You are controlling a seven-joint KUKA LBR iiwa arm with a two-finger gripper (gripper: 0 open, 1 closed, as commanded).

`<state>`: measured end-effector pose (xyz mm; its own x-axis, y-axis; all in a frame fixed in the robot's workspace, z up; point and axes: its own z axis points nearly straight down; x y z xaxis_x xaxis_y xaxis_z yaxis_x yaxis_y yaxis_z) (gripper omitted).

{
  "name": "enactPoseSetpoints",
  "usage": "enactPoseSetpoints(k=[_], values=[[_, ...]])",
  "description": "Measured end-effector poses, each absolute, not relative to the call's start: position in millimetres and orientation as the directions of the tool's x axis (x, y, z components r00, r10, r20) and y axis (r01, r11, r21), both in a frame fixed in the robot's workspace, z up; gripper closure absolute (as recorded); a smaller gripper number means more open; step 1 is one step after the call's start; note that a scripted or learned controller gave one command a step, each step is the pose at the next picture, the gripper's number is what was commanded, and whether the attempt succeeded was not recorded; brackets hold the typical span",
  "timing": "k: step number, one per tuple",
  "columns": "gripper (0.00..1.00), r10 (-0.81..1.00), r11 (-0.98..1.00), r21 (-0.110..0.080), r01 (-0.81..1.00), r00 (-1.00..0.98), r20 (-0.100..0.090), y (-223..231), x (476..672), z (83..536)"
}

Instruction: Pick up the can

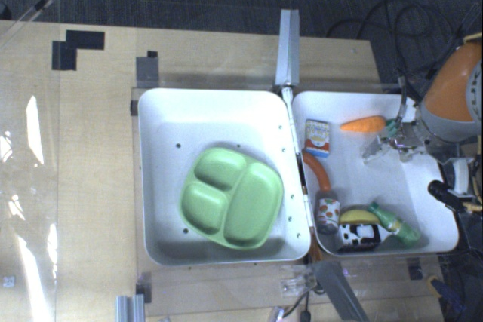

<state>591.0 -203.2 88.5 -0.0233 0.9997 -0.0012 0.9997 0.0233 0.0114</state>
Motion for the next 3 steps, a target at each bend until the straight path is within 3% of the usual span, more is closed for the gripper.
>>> enactPoseSetpoints(k=[1,2,3], values=[[1.00,1.000,0.030,0.019,0.999,-0.030,-0.004,-202,594.0,102],[1.00,1.000,-0.005,0.011,1.000,0.005,-0.004,-207,508.7,90],[1.00,0.981,-0.195,0.018,0.981,0.195,-0.001,-203,492.5,90]])
